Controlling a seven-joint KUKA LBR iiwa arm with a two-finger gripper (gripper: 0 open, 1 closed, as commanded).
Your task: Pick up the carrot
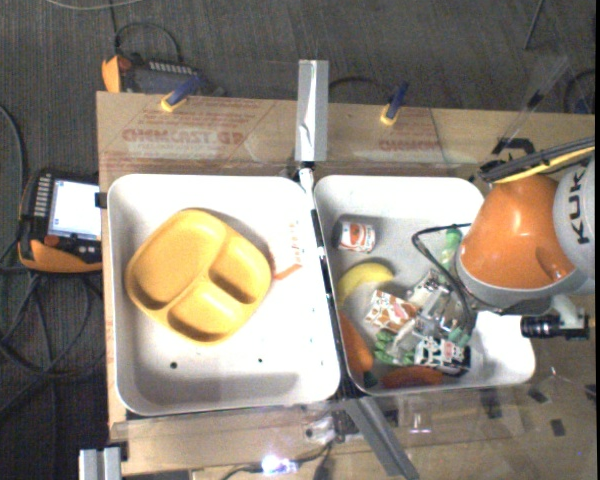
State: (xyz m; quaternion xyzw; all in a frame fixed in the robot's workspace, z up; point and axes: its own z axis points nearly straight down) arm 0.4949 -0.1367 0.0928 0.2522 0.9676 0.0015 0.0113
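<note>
Below, the carrot (356,346) lies along the right bin's (500,363) left wall near its front corner, beside clutter; the gripper (442,313) hovers mid-bin, grip state indiscernible, likely approaching.

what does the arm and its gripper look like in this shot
The arm is a bulky rounded body, orange on top with a grey ring beneath and dark lettering on a pale link. Black cable loops beside it. The gripper looks metallic grey with dark parts.
</note>
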